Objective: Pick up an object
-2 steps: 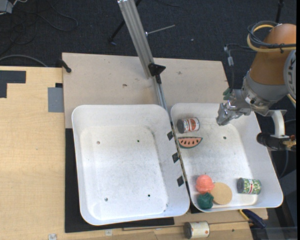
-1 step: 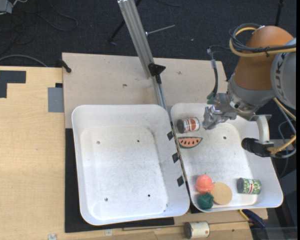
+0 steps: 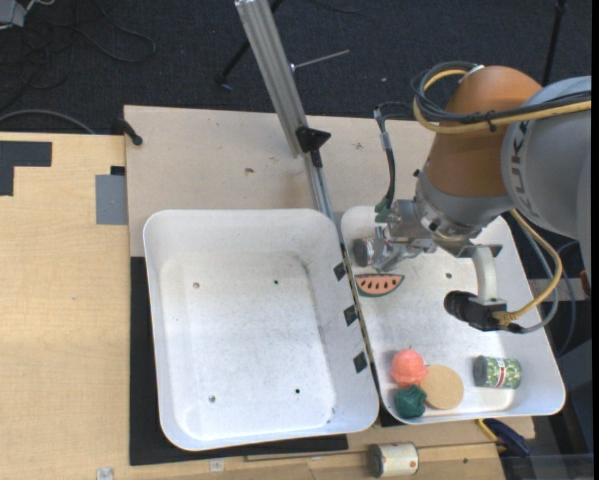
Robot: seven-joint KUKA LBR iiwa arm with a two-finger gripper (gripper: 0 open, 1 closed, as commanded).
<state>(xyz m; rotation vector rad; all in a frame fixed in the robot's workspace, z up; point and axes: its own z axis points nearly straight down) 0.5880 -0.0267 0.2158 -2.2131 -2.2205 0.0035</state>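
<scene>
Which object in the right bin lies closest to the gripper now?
The watermelon slice, just below the gripper; the other pieces sit along the bin's near edge.

The bench [image 3: 49,268] bears two white bins side by side: the left bin [image 3: 244,328] and the right bin [image 3: 524,393]. A small cylinder [image 3: 392,459] lies on its front edge.

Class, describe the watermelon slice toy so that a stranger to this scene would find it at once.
Start at the right-hand white bin. Near its upper left, just below the gripper, lies the watermelon slice. It is a flat red wedge with a green rim, lying well apart from the rounder things clustered by the bin's near edge.
</scene>
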